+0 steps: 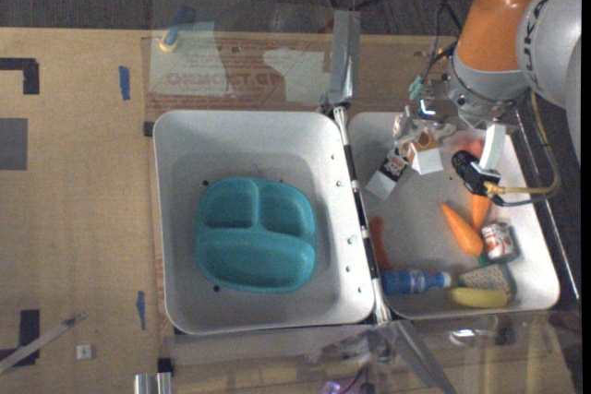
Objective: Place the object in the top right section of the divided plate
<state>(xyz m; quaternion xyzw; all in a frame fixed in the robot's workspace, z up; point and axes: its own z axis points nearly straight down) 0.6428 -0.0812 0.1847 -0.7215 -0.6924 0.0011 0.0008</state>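
- The gripper [427, 136] hangs over the upper part of the right bin [540, 291], right of centre in the frame, beneath the grey-and-orange arm [503, 23]. Whether it is apart or together cannot be told; the wrist and nearby clutter hide that.
- No object is seen held. Which one the task means cannot be told; candidates lie in the right bin: a small white carton [388, 173] just below-left of the gripper, an orange carrot [461, 229], a small can [499, 240], a blue-capped bottle [416, 280] and a yellow banana [480, 297] along the lower wall.
- The carton looks light and stiff but crushable; a hold across its flat sides seems best. The carrot likely is hard, smooth plastic and may slip; grip its thick middle.
- The teal divided plate [256, 233] sits in the left bin [175, 143], centre-left of the frame; its upper-right section is bare.
- The bins are smooth white plastic on a brown bench [74, 226]; their shared wall must be cleared in transfer.
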